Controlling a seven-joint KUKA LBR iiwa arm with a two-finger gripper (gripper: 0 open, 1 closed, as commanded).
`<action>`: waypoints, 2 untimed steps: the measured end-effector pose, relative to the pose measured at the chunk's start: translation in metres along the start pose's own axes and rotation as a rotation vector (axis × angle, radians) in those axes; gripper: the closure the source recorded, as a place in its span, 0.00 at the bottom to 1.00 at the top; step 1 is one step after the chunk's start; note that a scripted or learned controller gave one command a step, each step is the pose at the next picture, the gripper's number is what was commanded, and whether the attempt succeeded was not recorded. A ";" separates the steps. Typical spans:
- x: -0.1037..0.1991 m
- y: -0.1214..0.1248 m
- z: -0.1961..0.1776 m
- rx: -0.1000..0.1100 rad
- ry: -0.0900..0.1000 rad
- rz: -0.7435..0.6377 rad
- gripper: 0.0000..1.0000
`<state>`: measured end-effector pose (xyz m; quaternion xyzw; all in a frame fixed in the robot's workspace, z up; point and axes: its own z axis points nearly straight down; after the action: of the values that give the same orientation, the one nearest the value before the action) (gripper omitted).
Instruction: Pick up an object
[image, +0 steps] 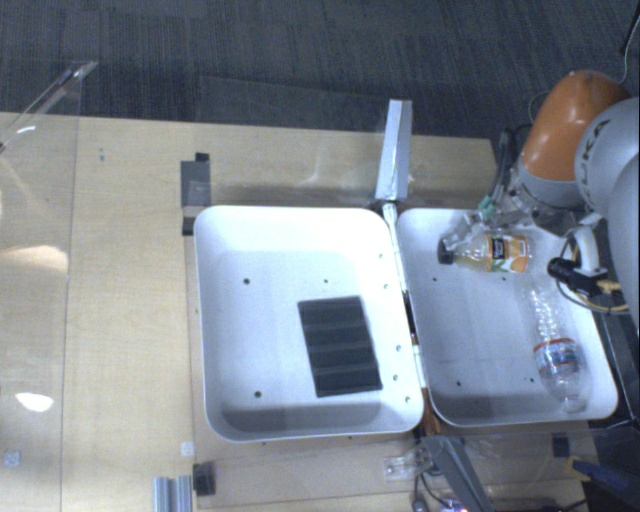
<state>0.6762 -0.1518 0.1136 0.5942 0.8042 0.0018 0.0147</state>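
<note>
The pale wooden worktop (110, 300) carried two shallow white bins side by side. The left bin (240, 250) held a dark ribbed rectangular block (340, 346), lying flat near its middle. The right bin (470, 350) held two clear plastic bottles: one with an orange label (492, 252) lay on its side near the far edge, the other (553, 345) lay along the right wall. The grey arm (585, 140) hung over the far right corner; its pincer (500, 212) sat just above the orange-labelled bottle, and whether it stood apart or together could not be told.
</note>
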 end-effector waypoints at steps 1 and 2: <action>0.001 0.000 0.000 0.000 -0.001 0.002 0.00; 0.003 0.000 0.001 0.002 -0.008 -0.019 0.00</action>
<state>0.6751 -0.1489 0.1130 0.5866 0.8097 -0.0013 0.0172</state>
